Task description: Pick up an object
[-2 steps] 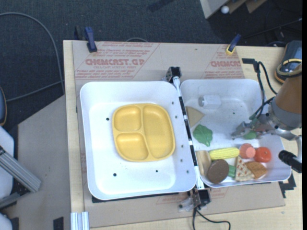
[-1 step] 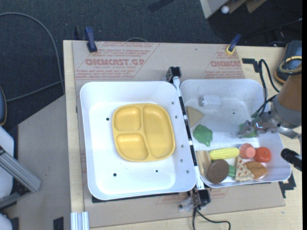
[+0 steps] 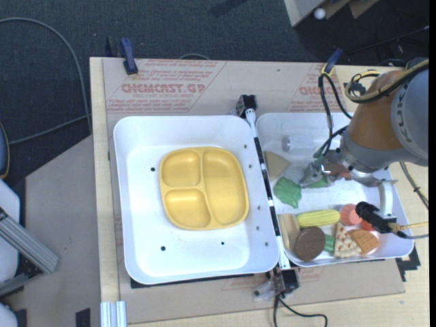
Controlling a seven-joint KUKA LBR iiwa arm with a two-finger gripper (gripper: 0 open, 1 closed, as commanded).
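Hovering in right bin (image 3: 300, 125): gripper (image 3: 315, 176), finger state unclear, above green toy (image 3: 287, 192); corn (image 3: 318, 217), pizza slice (image 3: 354, 241) nearby.

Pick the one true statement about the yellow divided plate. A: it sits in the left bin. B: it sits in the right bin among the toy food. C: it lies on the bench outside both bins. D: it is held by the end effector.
A: the yellow divided plate lies flat in the left bin, apart from the toy food in the right bin.
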